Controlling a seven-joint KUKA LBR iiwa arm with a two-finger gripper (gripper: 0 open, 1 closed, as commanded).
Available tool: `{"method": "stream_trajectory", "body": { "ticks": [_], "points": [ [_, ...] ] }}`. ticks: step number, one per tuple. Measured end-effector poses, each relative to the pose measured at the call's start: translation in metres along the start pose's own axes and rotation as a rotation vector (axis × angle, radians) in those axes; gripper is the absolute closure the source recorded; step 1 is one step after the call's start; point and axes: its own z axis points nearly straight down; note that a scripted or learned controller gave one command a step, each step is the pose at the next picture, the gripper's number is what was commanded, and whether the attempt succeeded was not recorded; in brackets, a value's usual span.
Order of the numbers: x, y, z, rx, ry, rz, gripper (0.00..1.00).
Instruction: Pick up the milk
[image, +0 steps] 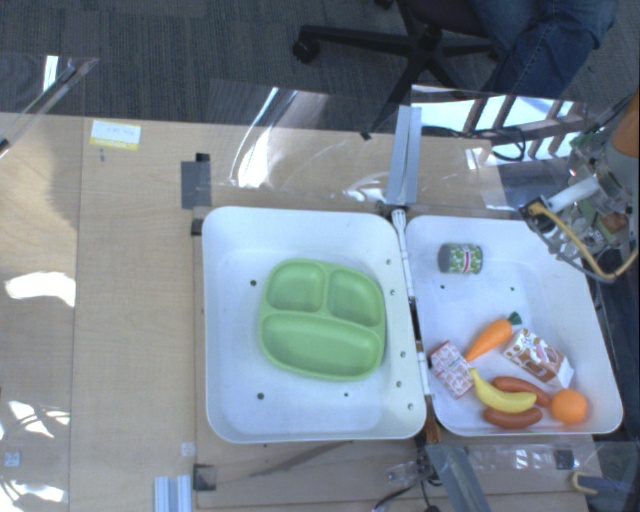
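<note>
Two small cartons lie in the right bin, and their labels are too small to tell which is the milk. A white carton with orange-brown print lies on its side near the bin's right front. A red-and-white carton lies by the left wall, touching a banana. My gripper hangs at the view's right edge, over the bin's far right corner. It is well behind both cartons and partly cut off, with a yellow cable looping below it.
The right bin also holds a green can at the back, a carrot, a banana, a sausage and an orange. A green divided plate sits in the left bin.
</note>
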Motion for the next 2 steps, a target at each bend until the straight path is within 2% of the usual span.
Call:
{"method": "stream_trajectory", "body": {
  "ticks": [1, 2],
  "points": [
    [0.050, -0.076, -0.049, -0.001, 0.005, 0.134, 1.00],
    [-0.018, 0.007, -0.042, 0.001, 0.001, 0.181, 1.00]
  ]
}}
